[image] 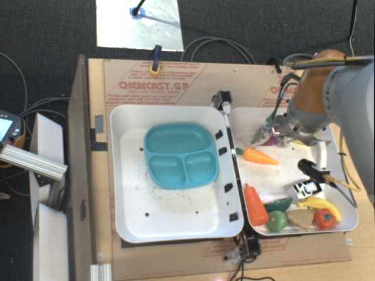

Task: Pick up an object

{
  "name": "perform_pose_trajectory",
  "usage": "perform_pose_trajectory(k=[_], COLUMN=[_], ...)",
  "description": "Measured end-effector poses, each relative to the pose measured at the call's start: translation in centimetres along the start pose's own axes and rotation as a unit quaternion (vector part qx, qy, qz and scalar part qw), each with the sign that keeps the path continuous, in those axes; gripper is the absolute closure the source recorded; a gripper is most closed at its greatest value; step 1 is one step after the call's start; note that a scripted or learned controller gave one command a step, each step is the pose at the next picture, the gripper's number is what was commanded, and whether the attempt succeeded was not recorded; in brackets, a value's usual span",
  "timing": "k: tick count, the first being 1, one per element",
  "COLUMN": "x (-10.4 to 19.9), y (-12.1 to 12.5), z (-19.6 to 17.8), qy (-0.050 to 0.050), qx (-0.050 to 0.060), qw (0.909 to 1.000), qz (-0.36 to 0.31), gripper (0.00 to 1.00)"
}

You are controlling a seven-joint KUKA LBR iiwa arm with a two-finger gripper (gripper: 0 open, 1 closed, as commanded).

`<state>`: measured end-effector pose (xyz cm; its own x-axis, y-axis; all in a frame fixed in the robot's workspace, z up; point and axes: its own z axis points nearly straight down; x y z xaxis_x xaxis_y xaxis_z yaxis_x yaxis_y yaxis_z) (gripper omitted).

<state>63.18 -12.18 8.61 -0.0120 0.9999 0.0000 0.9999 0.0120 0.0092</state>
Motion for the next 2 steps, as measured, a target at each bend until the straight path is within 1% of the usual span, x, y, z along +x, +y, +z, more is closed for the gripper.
perform_pose_trajectory(k=[1, 2], x=[-0.45, -0.46], y=[-0.26, -0.29], z=[-1.05, -1.01], qy=[0.000, 0.000], qx=[0.001, 0.002], qw=[1.0000, 1.0000], qz=[0.003, 0.002], gripper=[1.00, 0.00])
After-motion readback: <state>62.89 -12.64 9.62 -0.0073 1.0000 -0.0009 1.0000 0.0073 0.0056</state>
